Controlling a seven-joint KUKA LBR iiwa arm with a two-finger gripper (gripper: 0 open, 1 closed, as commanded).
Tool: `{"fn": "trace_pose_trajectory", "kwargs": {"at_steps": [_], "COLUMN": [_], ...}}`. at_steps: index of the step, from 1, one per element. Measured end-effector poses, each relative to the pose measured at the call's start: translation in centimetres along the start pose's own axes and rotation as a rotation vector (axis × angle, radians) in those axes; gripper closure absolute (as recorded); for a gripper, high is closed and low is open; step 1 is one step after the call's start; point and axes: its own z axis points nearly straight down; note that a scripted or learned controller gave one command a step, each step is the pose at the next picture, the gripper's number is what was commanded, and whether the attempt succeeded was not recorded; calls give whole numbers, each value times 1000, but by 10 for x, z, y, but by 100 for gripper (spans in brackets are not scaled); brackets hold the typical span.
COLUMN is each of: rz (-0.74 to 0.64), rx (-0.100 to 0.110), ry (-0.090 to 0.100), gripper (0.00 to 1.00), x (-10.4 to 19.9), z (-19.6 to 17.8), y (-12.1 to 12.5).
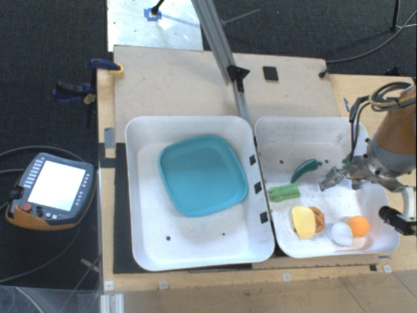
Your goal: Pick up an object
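You see the gripper [331, 179] hovering, fingers seemingly spread and holding nothing, toward three o'clock of the green pepper [305, 169]; nothing is picked yet.

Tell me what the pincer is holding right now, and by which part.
Nothing visibly: the pincer hangs over bare floor of the right bin, apart from the green pepper to its left, with no object between its tips.

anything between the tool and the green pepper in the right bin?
No. In the camera view the tool sits just right of the green pepper, with bare white bin floor between them.
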Motion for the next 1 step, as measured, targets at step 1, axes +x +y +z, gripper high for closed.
{"fn": "trace_pose_trajectory", "kwargs": {"at_steps": [1], "rz": [0], "rx": [-5], "ry": [-1], "gripper": [100], "x": [-1], "z": [-13], "y": [2]}}
